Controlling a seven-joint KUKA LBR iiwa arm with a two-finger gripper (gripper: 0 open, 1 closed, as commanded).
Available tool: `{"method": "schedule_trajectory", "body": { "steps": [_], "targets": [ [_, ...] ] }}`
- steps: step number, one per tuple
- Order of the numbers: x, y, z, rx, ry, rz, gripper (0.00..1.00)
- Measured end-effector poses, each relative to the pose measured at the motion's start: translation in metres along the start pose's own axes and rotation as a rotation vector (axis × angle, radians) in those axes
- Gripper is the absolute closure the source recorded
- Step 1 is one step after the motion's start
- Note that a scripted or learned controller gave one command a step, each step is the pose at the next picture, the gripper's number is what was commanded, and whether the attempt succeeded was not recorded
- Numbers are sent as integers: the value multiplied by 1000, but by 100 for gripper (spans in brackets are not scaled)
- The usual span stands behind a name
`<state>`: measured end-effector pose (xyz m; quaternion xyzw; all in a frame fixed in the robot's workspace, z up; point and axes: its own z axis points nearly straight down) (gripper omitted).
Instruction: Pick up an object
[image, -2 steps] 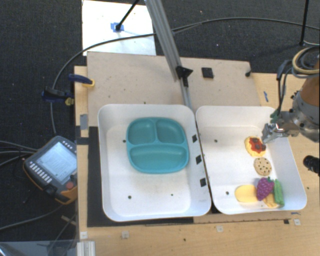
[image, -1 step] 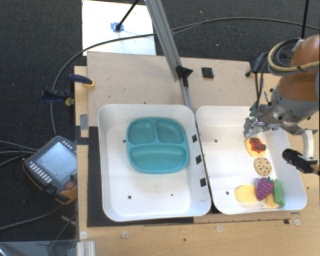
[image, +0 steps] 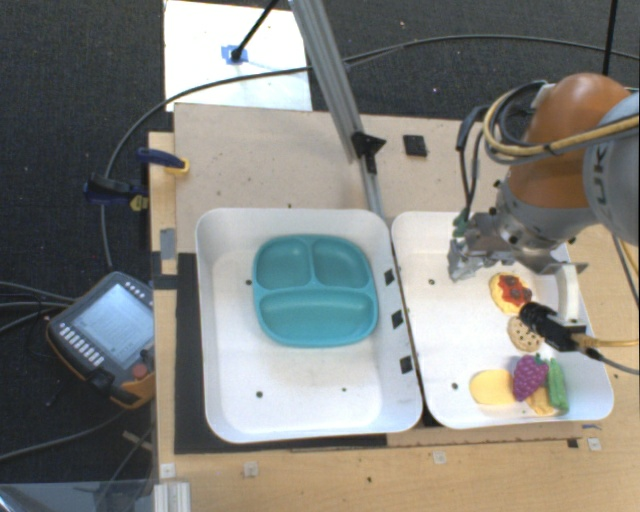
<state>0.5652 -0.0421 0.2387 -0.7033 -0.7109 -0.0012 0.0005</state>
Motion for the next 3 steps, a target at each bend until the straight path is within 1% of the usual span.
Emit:
{"method": "schedule_trajectory", "body": {
  "steps": [1, 2, 3],
  "targets": [
    [52, 10, -7, -2, 0, 0, 100],
    [96, 19, -6, -1, 0, 1, 100],
    [152, 24, 11, -1, -1, 1, 100]
  ]
}}
